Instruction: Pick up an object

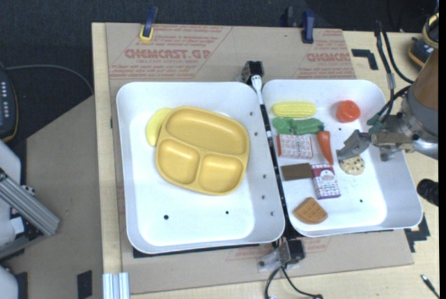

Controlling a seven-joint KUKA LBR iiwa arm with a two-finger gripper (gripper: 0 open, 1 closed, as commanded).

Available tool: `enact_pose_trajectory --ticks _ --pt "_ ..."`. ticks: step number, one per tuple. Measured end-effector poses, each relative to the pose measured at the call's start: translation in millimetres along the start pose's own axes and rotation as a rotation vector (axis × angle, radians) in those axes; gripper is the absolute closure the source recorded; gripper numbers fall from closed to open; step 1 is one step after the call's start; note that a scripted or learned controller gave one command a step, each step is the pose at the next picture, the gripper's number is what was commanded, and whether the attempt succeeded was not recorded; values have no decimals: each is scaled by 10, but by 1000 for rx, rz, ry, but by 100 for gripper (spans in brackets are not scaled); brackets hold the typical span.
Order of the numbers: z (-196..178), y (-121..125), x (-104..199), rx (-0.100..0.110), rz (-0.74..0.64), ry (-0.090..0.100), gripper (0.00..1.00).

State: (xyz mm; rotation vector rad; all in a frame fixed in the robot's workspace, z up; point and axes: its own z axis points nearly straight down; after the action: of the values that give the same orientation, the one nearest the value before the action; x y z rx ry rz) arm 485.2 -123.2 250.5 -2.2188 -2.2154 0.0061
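The right bin (pixel 397 203) holds several toy foods: a corn cob (pixel 293 109), a red tomato (pixel 348 111), a green vegetable (pixel 298 126), an orange carrot (pixel 325 146), a red-and-white packet (pixel 295 146), a brown chocolate bar (pixel 295 171), a small red carton (pixel 325 182), a chip cookie (pixel 353 165) and a tan waffle (pixel 310 211). My gripper (pixel 357 146) hangs low over the right side of this bin, just above the cookie and right of the carrot. I see nothing held in it.
The left bin (pixel 139 207) carries a yellow divided plate (pixel 202 150) with a yellow piece (pixel 155 125) tucked under its left rim. A black divider bar (pixel 268 144) runs between the bins. Clamps (pixel 147 29) sit at the board's back edge.
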Motion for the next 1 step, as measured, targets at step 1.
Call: enact_pose_trajectory --ticks 1 --pt "-29 16 -1 -7 -2 -1 0"
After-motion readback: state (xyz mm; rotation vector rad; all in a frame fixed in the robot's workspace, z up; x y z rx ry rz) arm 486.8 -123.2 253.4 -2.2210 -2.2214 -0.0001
